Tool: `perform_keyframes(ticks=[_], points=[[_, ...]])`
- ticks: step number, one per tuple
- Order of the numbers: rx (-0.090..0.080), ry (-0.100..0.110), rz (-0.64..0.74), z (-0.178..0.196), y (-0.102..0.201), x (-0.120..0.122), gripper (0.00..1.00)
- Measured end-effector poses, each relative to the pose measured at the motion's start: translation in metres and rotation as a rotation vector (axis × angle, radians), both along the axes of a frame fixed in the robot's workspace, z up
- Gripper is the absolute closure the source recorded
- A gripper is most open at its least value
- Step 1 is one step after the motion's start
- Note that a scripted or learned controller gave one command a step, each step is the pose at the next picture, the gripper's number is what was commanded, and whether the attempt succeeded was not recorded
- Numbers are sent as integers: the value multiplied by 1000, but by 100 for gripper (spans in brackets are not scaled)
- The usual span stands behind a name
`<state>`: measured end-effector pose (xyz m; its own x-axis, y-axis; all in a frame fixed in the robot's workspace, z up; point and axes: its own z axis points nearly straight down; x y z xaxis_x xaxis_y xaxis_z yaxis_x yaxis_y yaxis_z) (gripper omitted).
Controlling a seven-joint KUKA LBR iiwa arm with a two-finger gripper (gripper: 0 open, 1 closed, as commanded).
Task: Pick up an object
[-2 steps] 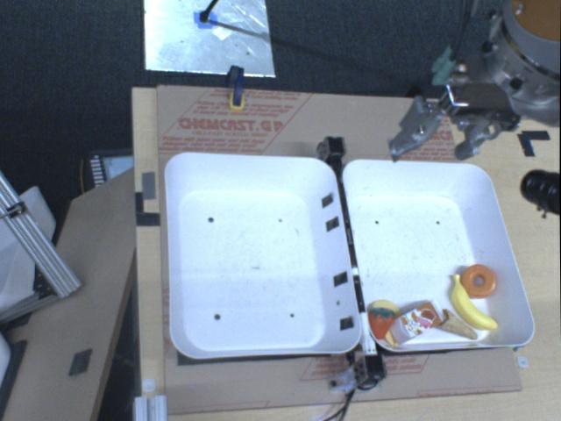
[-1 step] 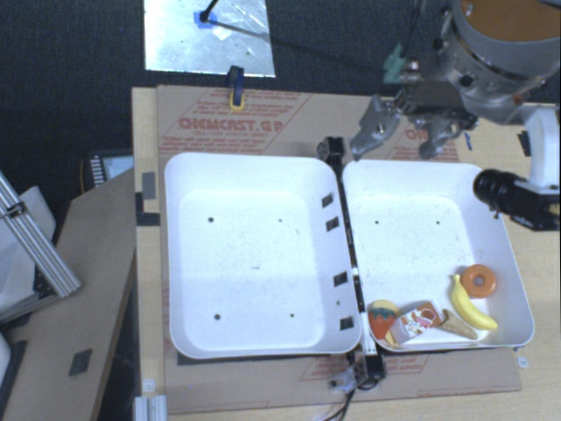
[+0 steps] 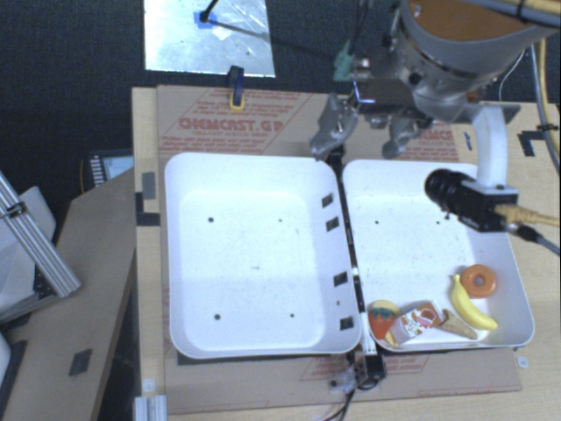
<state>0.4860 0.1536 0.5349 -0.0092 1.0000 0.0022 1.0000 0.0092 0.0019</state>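
My gripper hangs above the far edge of the two bins, over the divide between them. Its two fingers stand wide apart, open, with nothing between them. The objects lie in the near right corner of the right bin: a yellow banana, an orange ring just behind it, a red and orange round fruit, a red and white packet and a small tan cone. All of them lie well in front of the gripper.
The left bin sits beside the right one on a cardboard sheet. A black cylinder on a white bracket sticks out from the arm over the right bin. A yellow clip stands behind the left bin.
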Motion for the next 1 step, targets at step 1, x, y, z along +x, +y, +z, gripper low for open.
perform_keyframes(ticks=[1], points=[[0, 0, -1, 0, 43, 0, 0]])
